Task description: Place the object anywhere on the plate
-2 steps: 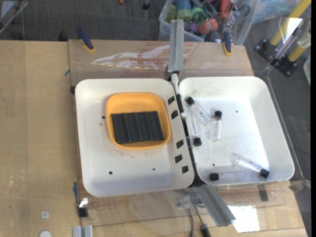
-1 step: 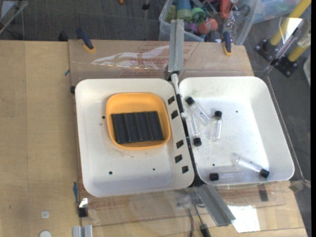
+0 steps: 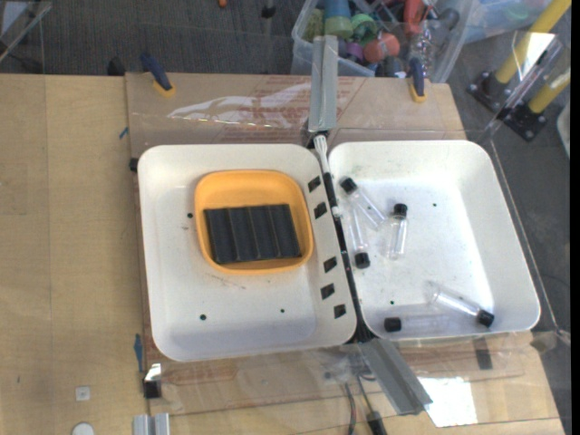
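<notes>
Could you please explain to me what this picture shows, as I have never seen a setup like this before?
This is one camera fixed above a workbench, looking down at a slant. On the wooden bench sit two shallow white bins side by side. The left bin holds an orange plate with a dark ribbed block lying on it. The right bin holds several clear plastic tubes with black caps, scattered about: a few near the divider and longer ones near the front edge. The job is to have a robot arm put an object on the plate. Beyond the bench is a clear tub of colourful toys.
</notes>
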Controlling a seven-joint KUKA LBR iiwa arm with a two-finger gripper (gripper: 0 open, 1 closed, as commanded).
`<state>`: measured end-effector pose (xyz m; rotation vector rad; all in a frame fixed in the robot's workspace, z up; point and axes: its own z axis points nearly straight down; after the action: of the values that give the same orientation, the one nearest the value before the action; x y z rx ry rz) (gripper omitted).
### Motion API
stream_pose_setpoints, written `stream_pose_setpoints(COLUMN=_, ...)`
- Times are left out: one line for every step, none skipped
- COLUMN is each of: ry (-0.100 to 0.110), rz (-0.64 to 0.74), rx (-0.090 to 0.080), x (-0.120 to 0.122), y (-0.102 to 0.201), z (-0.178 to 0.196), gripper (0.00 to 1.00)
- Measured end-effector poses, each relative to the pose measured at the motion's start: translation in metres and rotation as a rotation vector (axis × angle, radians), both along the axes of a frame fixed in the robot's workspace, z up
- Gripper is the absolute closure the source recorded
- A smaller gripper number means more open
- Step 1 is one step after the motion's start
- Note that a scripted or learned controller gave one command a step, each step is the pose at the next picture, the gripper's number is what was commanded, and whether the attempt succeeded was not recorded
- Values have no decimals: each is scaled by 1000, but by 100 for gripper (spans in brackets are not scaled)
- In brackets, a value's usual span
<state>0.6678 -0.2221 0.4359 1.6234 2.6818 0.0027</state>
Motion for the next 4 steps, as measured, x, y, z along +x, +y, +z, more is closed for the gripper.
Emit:
stream_pose_setpoints(ry=1, rz=343, rx=-1, x=0, y=0, z=1, gripper=100)
stream_pose_setpoints(ry=3, rz=598, rx=-1, x=-7, y=2, z=1, gripper=100)
stream_pose_setpoints(ry=2, rz=933, rx=-3, x=-14, y=1, z=1, gripper=100)
stream_pose_setpoints(ry=-2, rz=1291, rx=-9, x=-4, y=1, z=0, gripper=100)
